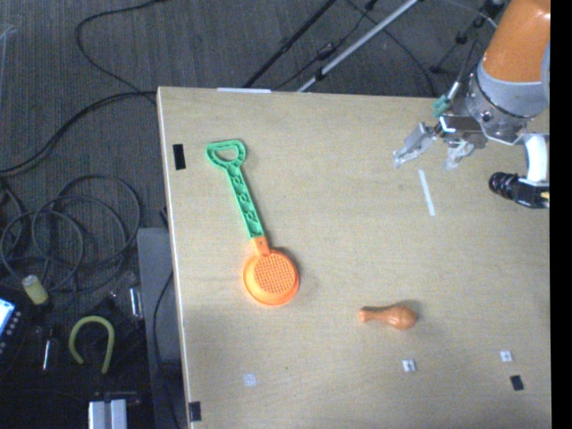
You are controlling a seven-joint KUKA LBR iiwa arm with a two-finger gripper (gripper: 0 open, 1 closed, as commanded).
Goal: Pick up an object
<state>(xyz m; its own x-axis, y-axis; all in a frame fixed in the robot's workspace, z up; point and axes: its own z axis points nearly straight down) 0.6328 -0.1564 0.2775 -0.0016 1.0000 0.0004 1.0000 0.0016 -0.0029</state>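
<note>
Fingers [409, 155] spread, holding nothing, near the desk's [357, 365] far right edge. Pre-grasp step. Next: cross to the strainer [255, 239] or drumstick [390, 315], descend.

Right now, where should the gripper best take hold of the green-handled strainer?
Probably mid-handle on the strainer, coming straight down, fingers closing across the handle's narrow width. The green handle lies flat and slim, running from upper left to the orange head at lower right, which looks too wide. The gripper hovers far off, upper right.

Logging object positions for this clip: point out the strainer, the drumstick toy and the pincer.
strainer [270, 278], camera view, on its orange mesh head.
drumstick toy [399, 316], camera view, on its thick end.
pincer [431, 148], camera view, midway between fingertips.
</note>
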